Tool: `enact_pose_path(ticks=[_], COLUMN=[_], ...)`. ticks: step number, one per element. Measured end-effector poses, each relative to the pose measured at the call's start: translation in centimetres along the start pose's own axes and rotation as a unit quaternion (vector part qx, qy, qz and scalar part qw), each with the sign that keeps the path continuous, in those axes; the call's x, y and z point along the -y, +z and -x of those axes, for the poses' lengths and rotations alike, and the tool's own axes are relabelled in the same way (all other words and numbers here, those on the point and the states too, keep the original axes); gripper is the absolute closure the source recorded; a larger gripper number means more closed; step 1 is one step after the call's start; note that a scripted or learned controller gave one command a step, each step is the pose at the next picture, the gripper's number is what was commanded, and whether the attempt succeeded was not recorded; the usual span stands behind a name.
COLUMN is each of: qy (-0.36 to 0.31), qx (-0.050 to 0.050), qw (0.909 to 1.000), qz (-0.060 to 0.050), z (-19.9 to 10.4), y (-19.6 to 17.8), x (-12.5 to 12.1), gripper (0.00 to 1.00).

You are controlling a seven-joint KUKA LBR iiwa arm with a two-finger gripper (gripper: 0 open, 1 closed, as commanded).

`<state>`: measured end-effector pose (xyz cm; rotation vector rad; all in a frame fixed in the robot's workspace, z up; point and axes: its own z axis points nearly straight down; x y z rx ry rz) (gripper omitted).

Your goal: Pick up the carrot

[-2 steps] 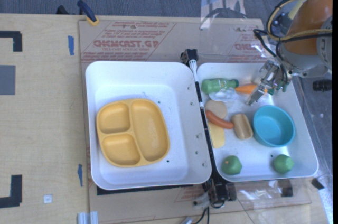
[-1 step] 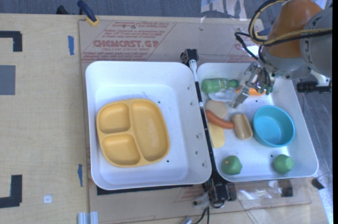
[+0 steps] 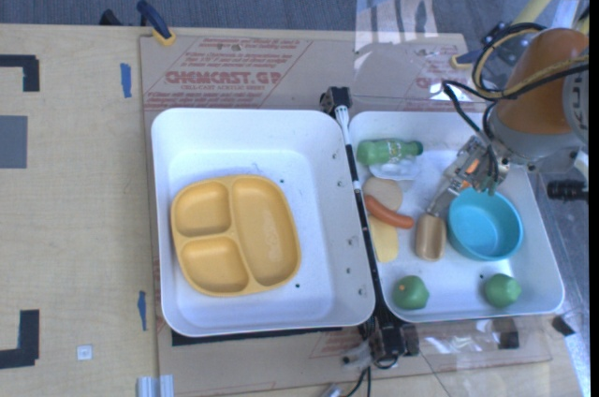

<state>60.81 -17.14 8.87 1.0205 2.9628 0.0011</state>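
hovering over the right bin, the grey arm's gripper hangs beside the blue bowl, with a brownish cylinder-shaped item just below its tip. whether the tool is apart, together or clamped on anything cannot be told at this slant; nothing can be seen held in it. the carrot, small and orange, lies near the bin's left wall, resting across a pale bread-like piece and a yellow slab, with a green bottle above it and two green fruits along the near edge. the step in hand looks like the approach: the tool is near the carrot but apart from it, to its right. doing it well would likely mean shifting left, turning so the closing direction runs across the carrot's narrow width, and descending on its middle, since the ends taper and could slip out. the crowding is the risk: the bread and the slab touch the carrot and could be pinched or dragged along. the left bin holds a yellow divided plate, well apart. hard to read are the gripper tip, lost among cables and glare, the carrot's underside, and what the brownish item is; the arm's upper part is cut off at the frame's right.
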Motion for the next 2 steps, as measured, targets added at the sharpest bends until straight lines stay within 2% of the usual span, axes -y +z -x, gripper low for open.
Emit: enact_pose_path(ticks=[1,2], qy=[-0.001,0.187], qx=[0.007,0.001], qw=[1.0,0.9824], qz=[0.002,0.001], z=[0.3,-1.1], y=[-1.4,-9.0], x=[-0.3,-5.4], gripper=[1.0,1.0])
